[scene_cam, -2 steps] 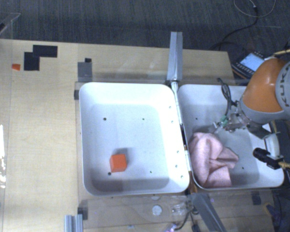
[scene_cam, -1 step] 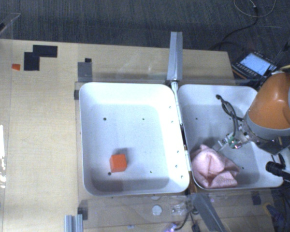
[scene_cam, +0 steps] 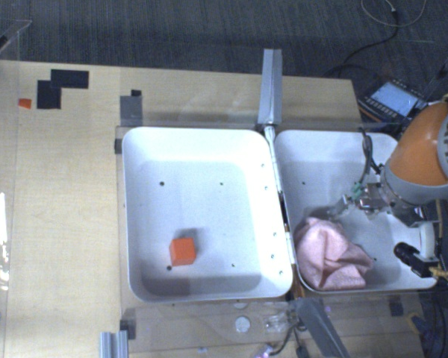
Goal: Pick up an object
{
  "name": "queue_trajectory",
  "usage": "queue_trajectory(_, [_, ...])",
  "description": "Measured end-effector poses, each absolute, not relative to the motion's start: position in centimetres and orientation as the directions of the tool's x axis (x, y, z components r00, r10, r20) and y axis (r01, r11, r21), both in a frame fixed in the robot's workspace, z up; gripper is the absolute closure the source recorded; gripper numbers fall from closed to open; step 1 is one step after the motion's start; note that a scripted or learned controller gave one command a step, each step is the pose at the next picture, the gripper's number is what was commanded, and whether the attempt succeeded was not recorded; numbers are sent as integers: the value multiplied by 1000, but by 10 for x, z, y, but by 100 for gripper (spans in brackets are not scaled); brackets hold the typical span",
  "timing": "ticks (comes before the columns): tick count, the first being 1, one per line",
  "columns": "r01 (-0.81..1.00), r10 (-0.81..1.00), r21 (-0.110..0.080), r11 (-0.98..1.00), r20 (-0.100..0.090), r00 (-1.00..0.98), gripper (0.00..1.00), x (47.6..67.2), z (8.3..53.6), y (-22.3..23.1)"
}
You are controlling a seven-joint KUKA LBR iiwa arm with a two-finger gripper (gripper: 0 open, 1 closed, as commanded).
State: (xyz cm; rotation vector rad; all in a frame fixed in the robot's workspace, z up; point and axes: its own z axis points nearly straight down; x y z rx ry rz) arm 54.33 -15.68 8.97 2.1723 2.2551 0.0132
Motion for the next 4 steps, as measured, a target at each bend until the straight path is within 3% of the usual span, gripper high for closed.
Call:
queue_trajectory(1, [992,992,9,125,-4,-125,0,564,164,-205])
queue_trajectory(2, [995,995,13,99,-2,-99,0,547,90,-119])
queue_trajectory(3, [978,978,12,207,-3,-207,0,612,89,-103])
queue_trajectory(4, [958,958,14,287,-5,-287,0,517,91,-88])
